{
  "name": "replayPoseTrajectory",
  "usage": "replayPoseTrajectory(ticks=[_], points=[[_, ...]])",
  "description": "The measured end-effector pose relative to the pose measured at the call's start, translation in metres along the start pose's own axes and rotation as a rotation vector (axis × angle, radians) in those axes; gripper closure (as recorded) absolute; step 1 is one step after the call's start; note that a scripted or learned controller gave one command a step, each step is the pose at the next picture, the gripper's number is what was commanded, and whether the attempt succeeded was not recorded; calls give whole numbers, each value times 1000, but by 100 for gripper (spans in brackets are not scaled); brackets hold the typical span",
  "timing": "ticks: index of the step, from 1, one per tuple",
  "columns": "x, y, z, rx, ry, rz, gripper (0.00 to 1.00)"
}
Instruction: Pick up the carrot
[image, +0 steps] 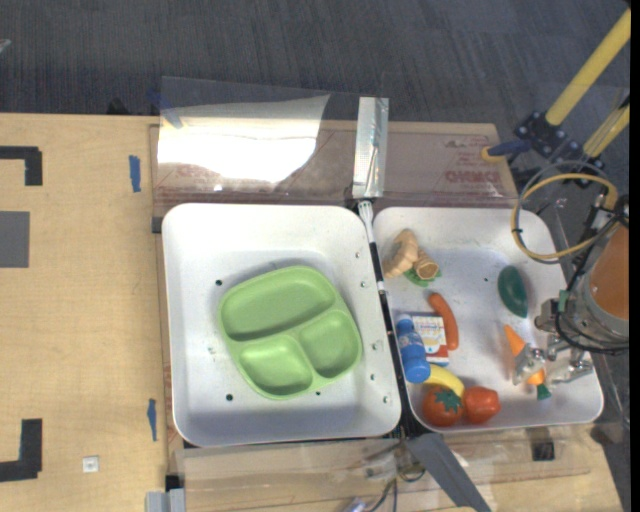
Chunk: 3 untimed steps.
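Two white bins (190, 240) sit side by side; at four o'clock the pincer (540, 372) is clamped on the carrot (515, 342).

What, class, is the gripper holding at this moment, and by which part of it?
It cannot be told. The gripper sits over the carrot in the right bin, at the carrot's lower end, but a grip on it is too small and blurred to confirm.

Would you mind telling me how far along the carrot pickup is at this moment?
Done: the gripper has reached the right bin and sits low over the carrot. In hand: it seems to be closing in on the carrot, though a firm grasp isn't clear. Left: securing it and lifting it clear of the bin.
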<state>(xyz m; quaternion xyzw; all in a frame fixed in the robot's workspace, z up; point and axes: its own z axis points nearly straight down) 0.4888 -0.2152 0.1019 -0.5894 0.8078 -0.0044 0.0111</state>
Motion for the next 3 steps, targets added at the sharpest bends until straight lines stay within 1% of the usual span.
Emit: replayPoseTrajectory(ticks=[1, 2, 3], points=[[-75, -21, 11, -2, 8, 24, 100], [-98, 37, -65, -13, 9, -1, 100], [-133, 12, -82, -15, 7, -30, 100]])
